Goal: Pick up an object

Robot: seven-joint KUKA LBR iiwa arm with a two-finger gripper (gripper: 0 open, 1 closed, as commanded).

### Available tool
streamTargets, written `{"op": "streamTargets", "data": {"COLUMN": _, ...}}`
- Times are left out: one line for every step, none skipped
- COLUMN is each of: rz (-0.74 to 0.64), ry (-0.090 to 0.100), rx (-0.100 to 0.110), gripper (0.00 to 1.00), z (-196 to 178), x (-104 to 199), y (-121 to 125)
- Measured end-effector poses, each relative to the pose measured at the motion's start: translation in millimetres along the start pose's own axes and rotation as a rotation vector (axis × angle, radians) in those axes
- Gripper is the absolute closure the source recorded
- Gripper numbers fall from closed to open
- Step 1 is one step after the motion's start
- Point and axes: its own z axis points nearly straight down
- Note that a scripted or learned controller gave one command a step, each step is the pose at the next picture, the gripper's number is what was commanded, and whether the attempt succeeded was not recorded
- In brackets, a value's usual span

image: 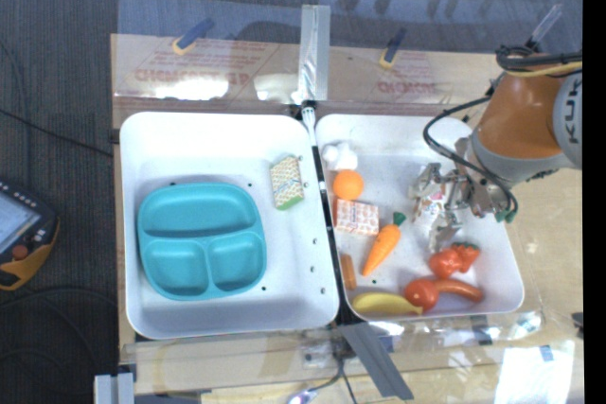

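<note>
**Desk:** While toys crowd the near end of the right bin (516,272), what is your risk?

**Bench:** You have a banana (383,304), a tomato (422,292) and a sausage (461,289) lying packed along the near wall, touching one another. A grab there could catch two at once, or skid off a rounded side against the wall.

**Desk:** And a little farther in?

**Bench:** The red pepper (455,258) sits just beside the gripper (438,206), on its near side, and looks like the likeliest pick. It is lumpy and may squirt out sideways toward the carrot (382,248). You cannot tell whether the gripper is spread or closed; its metal parts blur into one pale cluster above the bin floor, and nothing is plainly held.

**Desk:** What else is hard to read?

**Bench:** The patterned box (356,217) and the orange (347,184) are clear, but the white lump (335,153) at the far corner is too washed out to name. The arm (523,126) is cut off at the right. In the left bin (133,203), a teal divided plate (201,237) and a speckled block (286,182) lie well apart from the action.
</note>
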Motion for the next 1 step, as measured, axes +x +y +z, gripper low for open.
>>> {"op": "streamTargets", "data": {"rz": -0.057, "ry": -0.008, "rx": 0.000, "gripper": 0.00, "z": 11.9, "x": -22.2, "y": 73.8}}
